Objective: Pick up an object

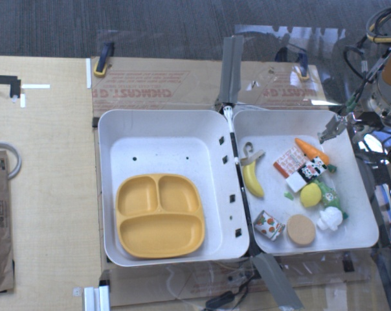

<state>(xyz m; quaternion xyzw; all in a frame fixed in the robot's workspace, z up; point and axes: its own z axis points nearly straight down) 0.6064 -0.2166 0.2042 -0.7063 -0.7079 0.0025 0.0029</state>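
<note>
Over the right bin's [367, 193] far right corner, my jaws [335, 127] hang open, gripping nothing. Below them lies an orange carrot [310, 149] with green top, beside a yellow lemon [310, 195] and banana [252, 178].

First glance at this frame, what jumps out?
The yellow divided plate sits alone in the left bin. The right bin holds a cluster of small items: a banana by the divider, an orange carrot toward the back, and a lemon in the middle. The tool hovers over that bin's far right corner.
</note>
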